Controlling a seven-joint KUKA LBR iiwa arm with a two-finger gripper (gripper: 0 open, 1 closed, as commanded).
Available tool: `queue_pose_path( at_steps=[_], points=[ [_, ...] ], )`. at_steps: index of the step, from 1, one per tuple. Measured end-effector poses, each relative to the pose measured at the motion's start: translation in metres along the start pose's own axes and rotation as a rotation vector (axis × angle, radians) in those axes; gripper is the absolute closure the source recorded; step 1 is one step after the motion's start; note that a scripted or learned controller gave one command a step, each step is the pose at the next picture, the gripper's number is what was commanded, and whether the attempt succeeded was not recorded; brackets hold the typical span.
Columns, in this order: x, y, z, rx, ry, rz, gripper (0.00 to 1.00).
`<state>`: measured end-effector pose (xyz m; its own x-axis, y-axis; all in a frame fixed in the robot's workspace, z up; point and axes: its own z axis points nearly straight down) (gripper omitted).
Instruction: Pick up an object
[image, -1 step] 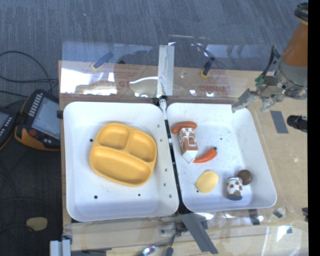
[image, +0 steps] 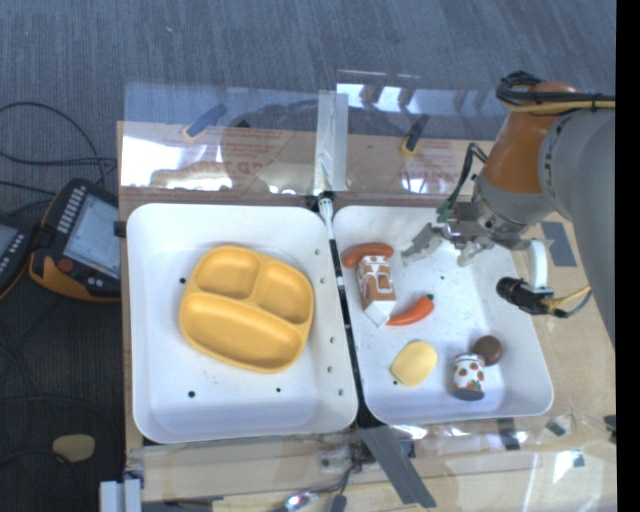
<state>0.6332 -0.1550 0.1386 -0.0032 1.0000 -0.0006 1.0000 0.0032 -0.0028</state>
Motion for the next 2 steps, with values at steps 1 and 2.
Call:
queue_pose_path(
  at_steps=[1,2],
  points=[
    [0.039,-0.04,0.048,-0.005,-0.002,0.002,0.0],
    [0.045,-0.061,0.048,-0.018,-0.008,0.007,0.0]
  ],
)
